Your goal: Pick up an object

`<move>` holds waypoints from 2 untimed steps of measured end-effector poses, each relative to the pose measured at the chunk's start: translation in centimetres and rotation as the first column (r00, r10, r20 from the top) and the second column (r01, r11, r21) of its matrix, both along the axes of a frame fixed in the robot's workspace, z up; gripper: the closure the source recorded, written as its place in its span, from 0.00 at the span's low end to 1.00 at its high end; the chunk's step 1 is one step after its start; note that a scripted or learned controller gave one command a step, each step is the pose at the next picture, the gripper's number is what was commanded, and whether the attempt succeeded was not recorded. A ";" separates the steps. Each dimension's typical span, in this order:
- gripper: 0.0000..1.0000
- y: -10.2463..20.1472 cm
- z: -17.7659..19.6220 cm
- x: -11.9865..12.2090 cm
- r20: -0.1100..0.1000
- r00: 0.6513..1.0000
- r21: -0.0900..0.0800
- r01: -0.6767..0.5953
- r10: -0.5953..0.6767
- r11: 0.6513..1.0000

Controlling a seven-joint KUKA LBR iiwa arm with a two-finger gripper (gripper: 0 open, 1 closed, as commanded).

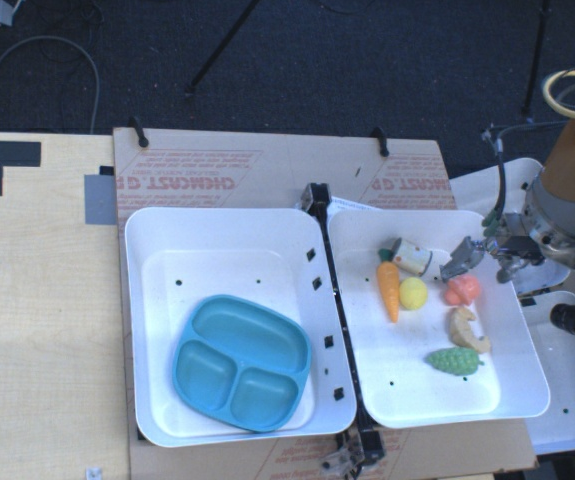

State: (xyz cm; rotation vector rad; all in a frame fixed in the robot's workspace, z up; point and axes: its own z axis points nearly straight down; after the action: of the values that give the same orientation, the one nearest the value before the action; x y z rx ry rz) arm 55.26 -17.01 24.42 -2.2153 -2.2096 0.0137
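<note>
Gripper (479, 253) hangs over the right bin (512, 393) with fingers spread and nothing between them, just above the pink object (462, 290) beside the carrot (389, 290).

Taking the right bin (527, 393) as the landmark: the left bin (152, 408) sits touching its left side and holds a tray (242, 362). Inside the right bin, a carrot (389, 290) lies left of centre, a ball (413, 294) just right of it, a pod (454, 361) nearest the front. The gripper (483, 255) hangs over its back right.
</note>
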 end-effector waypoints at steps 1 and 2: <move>0.00 0.0 0.8 0.2 0.014 1.000 -0.003 -0.002 0.002 1.000; 0.00 0.2 -5.5 0.3 0.010 1.000 -0.001 -0.003 0.003 1.000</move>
State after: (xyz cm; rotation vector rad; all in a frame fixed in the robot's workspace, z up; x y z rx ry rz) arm 55.59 -16.84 18.88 -2.2179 -2.2179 0.0043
